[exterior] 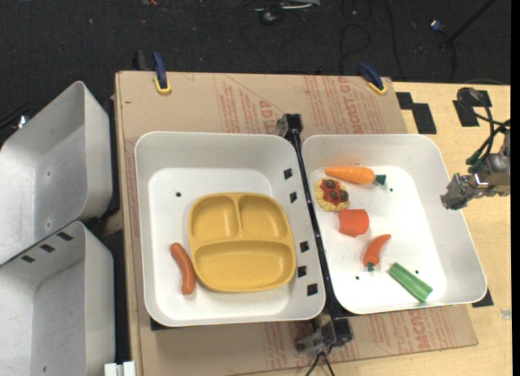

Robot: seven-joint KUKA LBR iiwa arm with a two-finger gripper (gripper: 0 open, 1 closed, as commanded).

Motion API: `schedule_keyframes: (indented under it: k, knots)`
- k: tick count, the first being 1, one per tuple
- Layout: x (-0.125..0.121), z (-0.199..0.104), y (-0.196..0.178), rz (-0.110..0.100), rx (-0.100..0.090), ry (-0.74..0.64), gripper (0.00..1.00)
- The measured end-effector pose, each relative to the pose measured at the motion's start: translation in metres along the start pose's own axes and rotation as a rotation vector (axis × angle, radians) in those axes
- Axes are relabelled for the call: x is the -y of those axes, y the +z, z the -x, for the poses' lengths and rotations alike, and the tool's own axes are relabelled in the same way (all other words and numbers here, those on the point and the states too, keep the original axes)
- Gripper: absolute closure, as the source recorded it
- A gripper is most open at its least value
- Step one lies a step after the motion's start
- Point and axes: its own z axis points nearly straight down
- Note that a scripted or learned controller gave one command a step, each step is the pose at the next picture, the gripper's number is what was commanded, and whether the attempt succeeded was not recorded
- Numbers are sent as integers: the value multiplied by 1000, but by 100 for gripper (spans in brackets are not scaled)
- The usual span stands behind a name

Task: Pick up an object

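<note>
Hanging just outside the right rim of the right bin (pixel 424 163), over the bare surface (pixel 491 244): tool (pixel 457 192), grip state impossible to tell, nothing seen held.

Lying in the right bin, crowding its left half: carrot (pixel 349 175) near the far wall; round patterned toy food (pixel 333 195) just below it, close to the dividing rim; orange-red block (pixel 353 222) just beside that; red pepper (pixel 376 249) toward the middle; green piece (pixel 409 281) near the front rim. Staying open: the floor strip along the right wall, next to the tool.

Sitting in the left bin (pixel 154 204): yellow divided plate (pixel 241 241), taking up most of the floor; sausage (pixel 184 268) lying beside the plate's left edge, near the front left corner.
</note>
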Motion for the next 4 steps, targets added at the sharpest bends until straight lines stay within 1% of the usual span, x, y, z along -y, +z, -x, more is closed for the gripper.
schedule_keyframes:
  k: [1, 2, 3, 4]
  knots:
    - [-1, 0, -25, -3, -1, 1, 100]
    - [-16, -58, -14, -7, -4, -3, 100]
    - [-30, -109, -14, -6, -4, -4, 100]
    - [-40, -155, -6, -9, -4, -3, 100]
